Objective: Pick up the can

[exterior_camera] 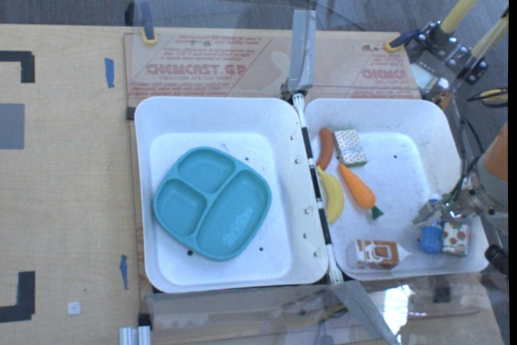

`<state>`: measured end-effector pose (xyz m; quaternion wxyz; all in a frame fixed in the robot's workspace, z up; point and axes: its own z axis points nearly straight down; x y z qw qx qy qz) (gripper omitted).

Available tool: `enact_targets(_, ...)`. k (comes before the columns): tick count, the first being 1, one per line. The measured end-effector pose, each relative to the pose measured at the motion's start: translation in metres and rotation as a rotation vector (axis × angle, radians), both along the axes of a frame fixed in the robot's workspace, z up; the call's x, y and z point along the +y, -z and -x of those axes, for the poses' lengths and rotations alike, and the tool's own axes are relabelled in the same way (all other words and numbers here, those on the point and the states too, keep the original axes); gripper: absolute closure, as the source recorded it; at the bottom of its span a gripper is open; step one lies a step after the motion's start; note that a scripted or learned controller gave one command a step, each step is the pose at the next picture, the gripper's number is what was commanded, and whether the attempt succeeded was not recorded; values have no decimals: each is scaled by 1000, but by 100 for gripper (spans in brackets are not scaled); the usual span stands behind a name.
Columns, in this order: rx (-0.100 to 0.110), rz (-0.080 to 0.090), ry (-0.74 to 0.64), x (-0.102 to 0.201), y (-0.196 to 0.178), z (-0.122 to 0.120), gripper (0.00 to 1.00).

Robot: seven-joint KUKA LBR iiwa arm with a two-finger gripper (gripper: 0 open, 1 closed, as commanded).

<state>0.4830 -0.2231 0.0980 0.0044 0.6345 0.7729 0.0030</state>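
The brown board behind the bins carries red print reading roughly "CHEMCAST GP"; smaller lines under it are too fine to read. The can, blue, sits at the right bin's near right corner, directly below the gripper, touching a small white box with red spots on its right. Its label, long axis and heading cannot be made out. Whether the fingers are spread or closed cannot be told. A carton lies left of the gripper, its print illegible. Farther left lie a carrot and banana.
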Motion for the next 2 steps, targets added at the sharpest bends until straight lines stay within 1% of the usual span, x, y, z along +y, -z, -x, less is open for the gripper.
enact_targets(1, 8, 1, 12, 14, -105, -46, 100)
enact_targets(2, 6, 3, -175, 2, -100, -96, 100)
